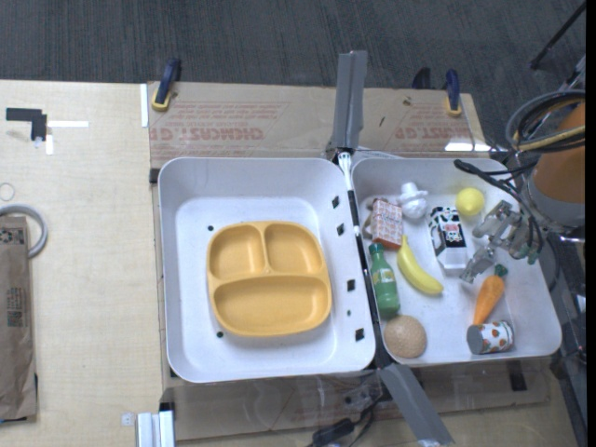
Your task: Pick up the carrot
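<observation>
Orange tapered carrot (488,297) with green top lies in the right white bin (545,329), at 5 o'clock of that bin, just above a small printed can (491,337) on its side. Metal two-finger gripper (482,250) hangs at the carrot's 12 o'clock, fingers apart, nothing between them, lower tip close to the green top. Further up: yellow ball (470,200). Left white bin (177,277) holds a yellow divided plate (268,278). Brown cardboard sheet (279,119) behind, grey carpet (233,17) beyond.
</observation>
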Available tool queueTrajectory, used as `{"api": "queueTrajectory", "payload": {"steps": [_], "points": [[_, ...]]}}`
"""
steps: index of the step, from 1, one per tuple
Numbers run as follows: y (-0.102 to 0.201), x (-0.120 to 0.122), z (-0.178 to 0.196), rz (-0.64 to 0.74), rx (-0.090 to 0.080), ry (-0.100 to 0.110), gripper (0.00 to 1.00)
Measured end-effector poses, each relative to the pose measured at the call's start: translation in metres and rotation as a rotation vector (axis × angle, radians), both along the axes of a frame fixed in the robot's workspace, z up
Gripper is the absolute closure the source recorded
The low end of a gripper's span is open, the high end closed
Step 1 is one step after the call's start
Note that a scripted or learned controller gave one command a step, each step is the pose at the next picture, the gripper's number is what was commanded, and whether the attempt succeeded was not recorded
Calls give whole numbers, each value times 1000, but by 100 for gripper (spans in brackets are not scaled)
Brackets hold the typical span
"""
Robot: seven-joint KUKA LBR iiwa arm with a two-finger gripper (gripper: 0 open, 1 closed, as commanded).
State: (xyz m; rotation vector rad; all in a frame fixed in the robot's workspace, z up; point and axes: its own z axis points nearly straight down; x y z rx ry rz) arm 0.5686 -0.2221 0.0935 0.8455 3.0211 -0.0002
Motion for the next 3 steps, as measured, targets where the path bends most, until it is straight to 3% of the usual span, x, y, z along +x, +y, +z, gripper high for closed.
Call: {"api": "queueTrajectory", "payload": {"steps": [1, 2, 3], "points": [[0, -47, -1, 30, 0, 2, 0], [1, -17, -1, 235, -1, -1, 0], [3, -54, -1, 428, -1, 1, 0]]}}
